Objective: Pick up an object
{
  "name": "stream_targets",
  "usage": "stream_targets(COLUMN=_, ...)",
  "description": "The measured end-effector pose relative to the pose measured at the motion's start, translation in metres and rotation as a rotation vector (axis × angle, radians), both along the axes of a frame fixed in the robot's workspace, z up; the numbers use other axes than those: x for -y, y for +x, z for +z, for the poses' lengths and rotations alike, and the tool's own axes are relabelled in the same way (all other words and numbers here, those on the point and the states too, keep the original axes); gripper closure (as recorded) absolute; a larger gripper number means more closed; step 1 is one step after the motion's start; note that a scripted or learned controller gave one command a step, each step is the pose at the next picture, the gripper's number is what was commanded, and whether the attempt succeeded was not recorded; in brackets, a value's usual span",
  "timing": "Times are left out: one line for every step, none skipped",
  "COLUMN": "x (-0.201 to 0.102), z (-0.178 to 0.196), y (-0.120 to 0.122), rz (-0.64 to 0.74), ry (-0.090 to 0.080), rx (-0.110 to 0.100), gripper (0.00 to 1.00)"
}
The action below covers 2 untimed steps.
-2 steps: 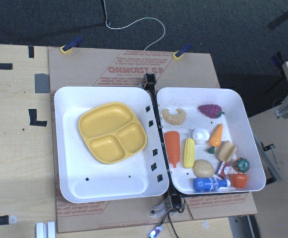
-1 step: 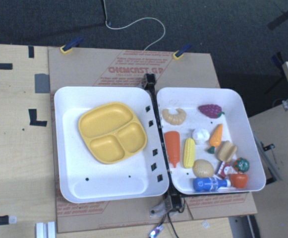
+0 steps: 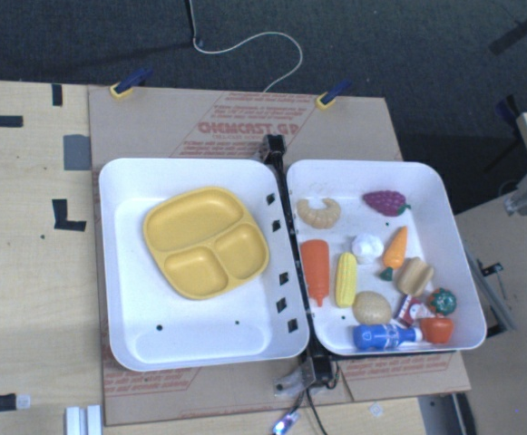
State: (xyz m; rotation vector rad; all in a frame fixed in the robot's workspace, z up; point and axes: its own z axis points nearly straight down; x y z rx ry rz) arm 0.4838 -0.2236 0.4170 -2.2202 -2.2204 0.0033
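1. The task names no single thing, so any piece of toy food in the right bin (image 3: 444, 208) would do. The long carrot (image 3: 315, 270), lying just right of the divider near the bin's nine o'clock, looks the easiest target to me.
2. Handling, as a judgement: it is probably hollow plastic, light and stiff, with a smooth skin that could slip. I would close across its narrow width at mid-length, where it has free space toward the divider.
3. Looks: it is orange-red, rounded and elongated, its long axis running from twelve to six o'clock.
4. Neighbours: the yellow corn cob (image 3: 346, 279) lies just beside it at three o'clock, parallel, and the croissant (image 3: 319, 212) lies near its twelve o'clock end.
5. The blue bottle (image 3: 385, 337) at the bin's six o'clock edge sits against other pieces, so it seems harder to take.
6. The left bin (image 3: 122, 188) holds a yellow divided plate (image 3: 206, 241).
7. The tool's state cannot be told from this view.
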Motion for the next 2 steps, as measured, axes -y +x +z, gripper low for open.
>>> stream_targets(x=0.000, z=0.037, y=0.000, rz=0.001, ry=-0.001, rx=0.006, gripper=1.00)
stream_targets(x=0.000, z=-0.001, y=0.000, rz=0.000, ry=0.000, rx=0.000, gripper=1.00)
